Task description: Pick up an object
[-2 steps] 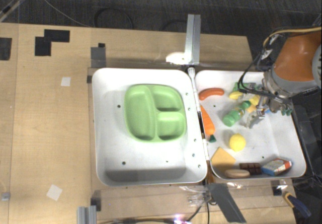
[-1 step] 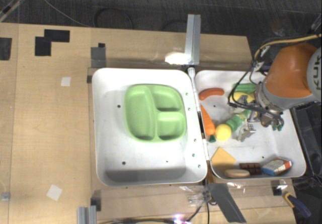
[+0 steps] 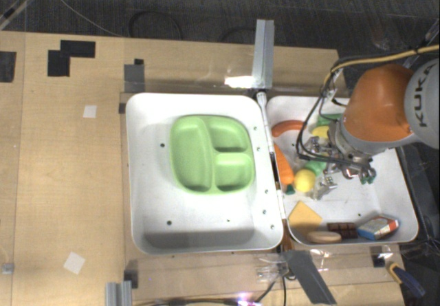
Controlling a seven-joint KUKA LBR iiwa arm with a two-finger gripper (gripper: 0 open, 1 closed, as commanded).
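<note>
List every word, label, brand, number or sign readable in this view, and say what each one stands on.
"KU": large dark letters on the grey arm at the right edge; the rest of the word is cut off.
Blue and orange item in the right bin: any print is too small and blurred to read.
Green divided tray in the left bin: no text.

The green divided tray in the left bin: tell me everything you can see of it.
The green divided tray is a pale green, smooth, plastic-looking dish with rounded corners. It has three compartments: one long one on its left side and two smaller ones stacked on its right. It lies flat and right side up, turned slightly askew, on the floor of the left white bin, above the bin's middle and toward its right wall. All three compartments hold nothing, and nothing but the bin floor touches it.
</note>
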